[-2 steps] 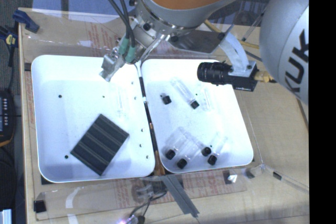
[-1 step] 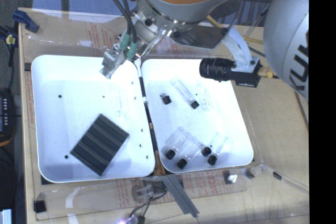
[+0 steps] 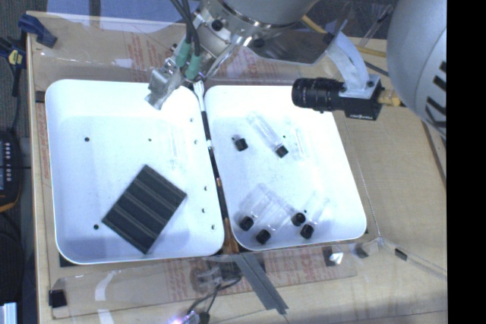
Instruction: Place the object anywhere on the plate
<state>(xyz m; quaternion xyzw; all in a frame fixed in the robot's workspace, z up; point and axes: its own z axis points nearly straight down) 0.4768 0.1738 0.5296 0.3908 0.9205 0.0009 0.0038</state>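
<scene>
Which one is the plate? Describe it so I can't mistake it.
Look in the left white bin, toward its near edge. The plate is the dark, ribbed rectangular slab lying flat and askew there; the right bin holds small clear pieces with black caps.

We see a light wooden counter [image 3: 395,186] under a clear plastic sheet with red print. Directly on it lie two shallow white plastic bins, touching side by side: the left bin [image 3: 68,163] and the right bin [image 3: 334,163]. A blue clamp [image 3: 36,28] grips the far left corner of the counter. Near the front edge lies a grey metal strip [image 3: 262,283].
</scene>
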